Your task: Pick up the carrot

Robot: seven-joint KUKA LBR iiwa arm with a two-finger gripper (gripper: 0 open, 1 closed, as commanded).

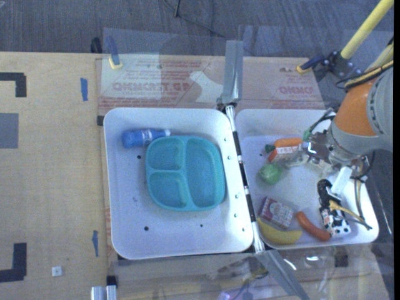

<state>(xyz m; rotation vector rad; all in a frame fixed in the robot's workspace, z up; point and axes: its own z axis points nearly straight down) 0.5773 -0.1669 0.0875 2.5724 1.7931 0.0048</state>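
The left bin [119, 230] holds a teal divided plate [185, 172] with a blue bottle [140, 136] just beyond it. My arm [359, 114] reaches into the right bin [250, 120], where my gripper [300, 154] sits at the carrot [286, 144] in the far part, fingers hidden, so I cannot tell their state. Nearer lie a green ball [270, 174], a small box [277, 212], a banana [279, 234] and a sausage [312, 226].

Grey carpet floor [62, 11], wooden bench [50, 167], cardboard backing [150, 83]
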